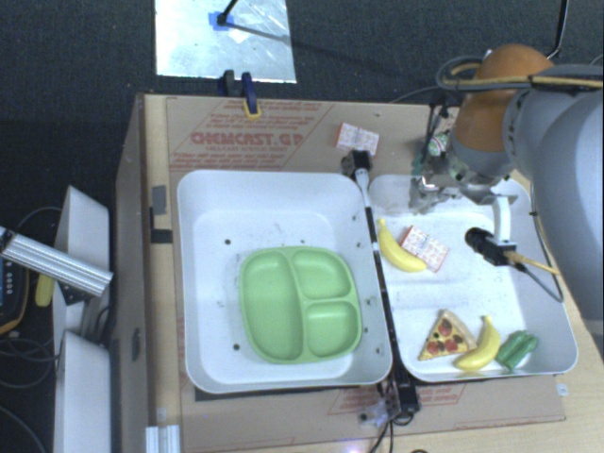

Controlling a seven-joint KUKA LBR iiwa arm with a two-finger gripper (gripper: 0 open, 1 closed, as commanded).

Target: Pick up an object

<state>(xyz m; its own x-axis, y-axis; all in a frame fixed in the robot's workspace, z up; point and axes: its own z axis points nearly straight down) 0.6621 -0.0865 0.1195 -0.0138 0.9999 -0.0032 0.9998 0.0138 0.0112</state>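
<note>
Camera view: end effector (pixel 427 192) sits over the far end of the right bin (pixel 547 319), finger state can't tell. In that bin: banana (pixel 398 251) touching a small pink-and-white packet (pixel 425 247), pizza slice (pixel 445 336), second banana (pixel 481 344), green pepper (pixel 516 348). Left bin (pixel 203 281) holds a green divided plate (pixel 300 303).

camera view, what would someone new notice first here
Likely the green divided plate lying in the left bin, the brightest thing there. Next the big grey arm with its orange band, reaching in from the right over the right bin. That bin holds two bananas, a pizza slice and a small card.
</note>
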